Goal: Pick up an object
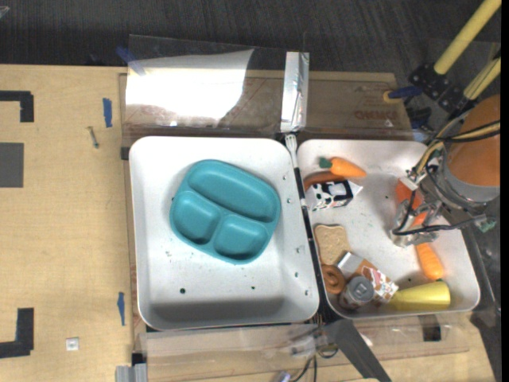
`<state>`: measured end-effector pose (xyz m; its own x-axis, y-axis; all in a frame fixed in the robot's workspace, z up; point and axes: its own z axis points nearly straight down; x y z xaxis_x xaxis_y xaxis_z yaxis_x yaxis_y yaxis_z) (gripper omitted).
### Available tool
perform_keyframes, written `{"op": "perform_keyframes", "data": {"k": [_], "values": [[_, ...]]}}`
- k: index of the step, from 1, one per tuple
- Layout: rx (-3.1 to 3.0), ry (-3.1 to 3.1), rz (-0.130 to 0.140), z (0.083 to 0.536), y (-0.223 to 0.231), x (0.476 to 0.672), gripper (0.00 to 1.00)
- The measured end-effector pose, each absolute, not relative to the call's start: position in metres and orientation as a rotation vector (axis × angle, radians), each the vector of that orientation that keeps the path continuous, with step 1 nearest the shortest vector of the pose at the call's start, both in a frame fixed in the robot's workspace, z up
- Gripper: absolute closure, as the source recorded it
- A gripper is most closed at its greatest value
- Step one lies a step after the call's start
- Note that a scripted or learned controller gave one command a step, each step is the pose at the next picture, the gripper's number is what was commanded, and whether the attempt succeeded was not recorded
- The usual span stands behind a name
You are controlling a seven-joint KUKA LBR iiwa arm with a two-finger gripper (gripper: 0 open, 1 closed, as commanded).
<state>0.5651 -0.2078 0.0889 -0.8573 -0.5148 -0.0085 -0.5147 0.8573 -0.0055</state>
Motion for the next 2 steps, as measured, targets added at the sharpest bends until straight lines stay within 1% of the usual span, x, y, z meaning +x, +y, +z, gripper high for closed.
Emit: {"op": "perform_keyframes", "data": {"k": [1, 2], "values": [[-0.836, 3.018, -0.004, 0.089, -0.208, 0.565, 0.00], [-0.883, 2.989, 0.000, 0.091, -0.215, 0.532, 0.00]]}}
